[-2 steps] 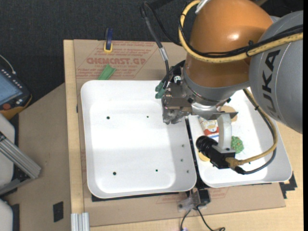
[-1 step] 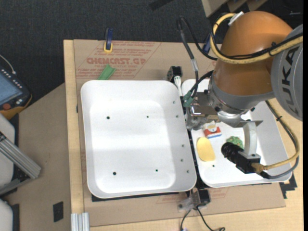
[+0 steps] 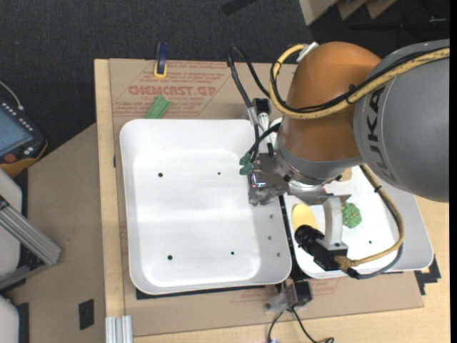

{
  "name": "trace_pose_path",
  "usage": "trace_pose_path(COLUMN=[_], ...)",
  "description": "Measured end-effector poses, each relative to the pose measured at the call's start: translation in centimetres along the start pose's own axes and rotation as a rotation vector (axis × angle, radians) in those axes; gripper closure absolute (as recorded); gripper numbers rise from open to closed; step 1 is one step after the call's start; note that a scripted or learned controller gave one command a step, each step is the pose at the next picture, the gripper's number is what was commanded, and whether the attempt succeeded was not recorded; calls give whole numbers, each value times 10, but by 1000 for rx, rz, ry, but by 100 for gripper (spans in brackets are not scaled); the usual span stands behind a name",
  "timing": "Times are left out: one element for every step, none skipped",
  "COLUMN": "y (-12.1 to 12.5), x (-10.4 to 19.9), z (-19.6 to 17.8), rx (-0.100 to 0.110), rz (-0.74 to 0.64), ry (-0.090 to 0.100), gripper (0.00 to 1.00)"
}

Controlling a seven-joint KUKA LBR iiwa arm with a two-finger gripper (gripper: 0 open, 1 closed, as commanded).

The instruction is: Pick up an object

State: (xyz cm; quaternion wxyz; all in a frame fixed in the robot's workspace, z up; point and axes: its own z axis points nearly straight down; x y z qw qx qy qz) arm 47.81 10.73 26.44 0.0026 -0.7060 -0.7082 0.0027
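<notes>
Approach step. Claw state of grey metal gripper [image 3: 260, 183] cannot be told. Descent onto rounded yellow object [image 3: 303, 213] is required.

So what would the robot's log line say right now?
arm: over right bin | gripper: at left bin's right edge | right bin: green thing, yellow thing | grasp: cannot tell

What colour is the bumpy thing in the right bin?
The bumpy thing is green; camera view.

arm [image 3: 414, 120] reaches from right | wrist [image 3: 303, 168] pointing down (orange band [image 3: 325, 98] uppermost) | gripper [image 3: 259, 186] leftmost
</notes>
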Motion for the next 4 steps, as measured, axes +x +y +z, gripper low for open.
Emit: trace_pose_path(y=[1, 1, 1, 1], x=[-47, 11, -36, 24], z=[7, -26, -67, -81], rx=[-4, -12, -14, -11], rz=[8, -3, 8, -3], ry=[0, 2, 0, 2], gripper=[100, 100, 100, 100])
